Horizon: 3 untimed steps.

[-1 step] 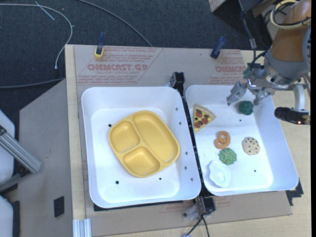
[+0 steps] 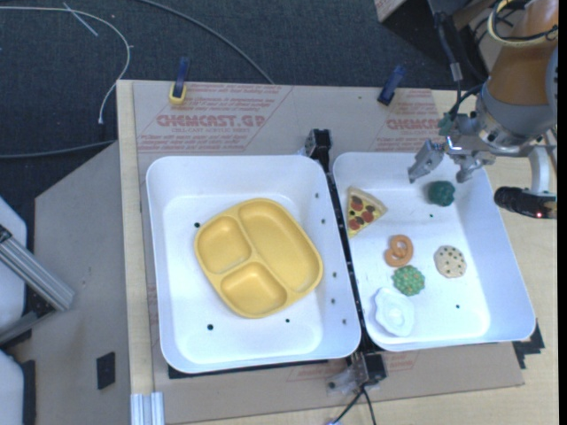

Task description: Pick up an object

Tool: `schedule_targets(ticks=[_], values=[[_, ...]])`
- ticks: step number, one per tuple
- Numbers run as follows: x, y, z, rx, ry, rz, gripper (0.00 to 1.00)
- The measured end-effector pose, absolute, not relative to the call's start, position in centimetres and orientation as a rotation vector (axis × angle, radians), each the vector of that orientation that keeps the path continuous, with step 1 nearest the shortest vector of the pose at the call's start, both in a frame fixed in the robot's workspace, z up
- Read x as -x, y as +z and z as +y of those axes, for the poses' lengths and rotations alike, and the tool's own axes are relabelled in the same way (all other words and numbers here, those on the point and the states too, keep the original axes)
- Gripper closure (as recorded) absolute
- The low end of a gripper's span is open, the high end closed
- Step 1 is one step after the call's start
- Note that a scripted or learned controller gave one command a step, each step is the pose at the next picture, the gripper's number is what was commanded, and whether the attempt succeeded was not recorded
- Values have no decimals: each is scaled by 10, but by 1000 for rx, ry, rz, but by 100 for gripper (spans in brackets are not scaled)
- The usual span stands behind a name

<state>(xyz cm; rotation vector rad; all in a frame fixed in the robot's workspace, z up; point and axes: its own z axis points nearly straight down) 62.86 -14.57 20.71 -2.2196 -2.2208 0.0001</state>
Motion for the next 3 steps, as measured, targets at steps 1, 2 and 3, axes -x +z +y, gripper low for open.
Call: schedule_targets(ticks=[1,2,3], values=[[-636,149,-141,2215,4,-2220,0],[-633,95,-151,2219,3,-2218,0],[-636,90,-152,2225,-3,-2223,0]])
